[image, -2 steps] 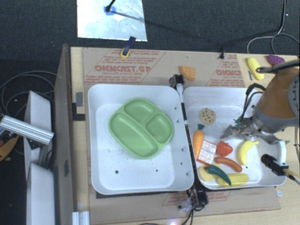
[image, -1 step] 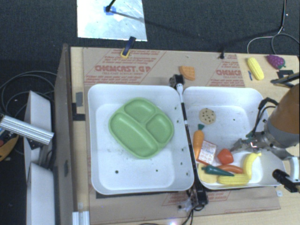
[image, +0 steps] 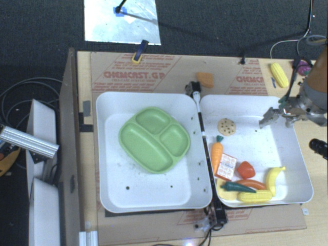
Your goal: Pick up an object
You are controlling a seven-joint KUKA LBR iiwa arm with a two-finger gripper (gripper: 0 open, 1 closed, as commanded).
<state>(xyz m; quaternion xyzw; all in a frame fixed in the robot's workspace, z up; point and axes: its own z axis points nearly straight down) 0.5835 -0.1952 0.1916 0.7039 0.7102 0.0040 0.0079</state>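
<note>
The right bin point(image: 287, 152) holds a round cookie point(image: 226, 126), a carrot point(image: 217, 155), a small printed packet point(image: 227, 167), a red tomato point(image: 246, 169), a banana point(image: 274, 178), a corn cob point(image: 254, 195) and a dark green pepper point(image: 238, 187). These lie mostly in the bin's left and front parts. My gripper point(image: 279, 118) hangs over the bin's back right area, above bare white floor. It is open, with nothing between its fingers. The cookie lies well to its left, and the tomato and banana lie toward the front.
The left bin point(image: 118, 188) carries a green divided plate point(image: 155, 139). On the cardboard behind the bins lie an orange block point(image: 205, 79), a yellow toy point(image: 279, 74) and a yellow-and-blue tool point(image: 138, 53). A black divider point(image: 204, 137) runs between the bins.
</note>
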